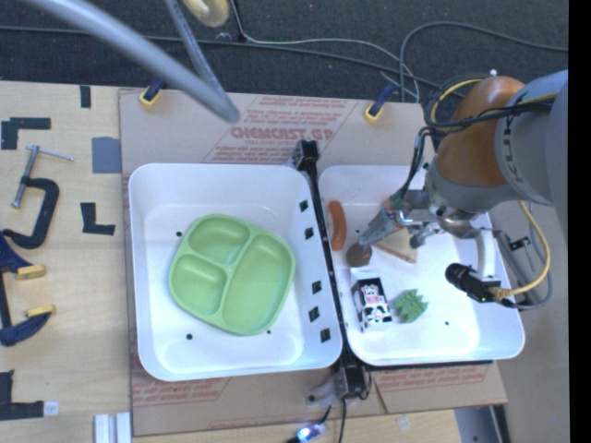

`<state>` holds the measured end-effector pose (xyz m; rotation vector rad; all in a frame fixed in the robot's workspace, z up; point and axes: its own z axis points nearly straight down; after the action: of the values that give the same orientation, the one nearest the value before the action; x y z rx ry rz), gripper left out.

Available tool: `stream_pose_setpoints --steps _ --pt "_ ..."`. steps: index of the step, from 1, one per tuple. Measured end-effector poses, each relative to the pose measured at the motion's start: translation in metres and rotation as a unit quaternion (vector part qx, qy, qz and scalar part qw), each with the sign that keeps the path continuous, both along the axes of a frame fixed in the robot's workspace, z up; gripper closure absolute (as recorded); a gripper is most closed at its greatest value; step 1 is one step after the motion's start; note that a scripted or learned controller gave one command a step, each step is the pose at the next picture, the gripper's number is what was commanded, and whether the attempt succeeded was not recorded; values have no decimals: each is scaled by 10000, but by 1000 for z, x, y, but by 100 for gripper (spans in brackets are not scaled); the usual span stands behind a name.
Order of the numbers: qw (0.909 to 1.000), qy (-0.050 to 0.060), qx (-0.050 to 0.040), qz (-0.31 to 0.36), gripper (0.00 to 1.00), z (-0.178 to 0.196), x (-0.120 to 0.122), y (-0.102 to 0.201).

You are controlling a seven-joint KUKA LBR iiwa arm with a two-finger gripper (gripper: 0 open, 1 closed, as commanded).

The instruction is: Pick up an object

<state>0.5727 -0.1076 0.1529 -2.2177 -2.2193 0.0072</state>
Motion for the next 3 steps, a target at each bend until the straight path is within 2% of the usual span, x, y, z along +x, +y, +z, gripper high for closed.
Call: stream_pose_setpoints --steps 1,2,3 --pt "10000 -1 -1 1 0 -46 -4 -6" --pt "10000 -38 -13 -2 0 -65 -2 -7" --pt "10000 -43 -10 10 100 -56 -2 -6"
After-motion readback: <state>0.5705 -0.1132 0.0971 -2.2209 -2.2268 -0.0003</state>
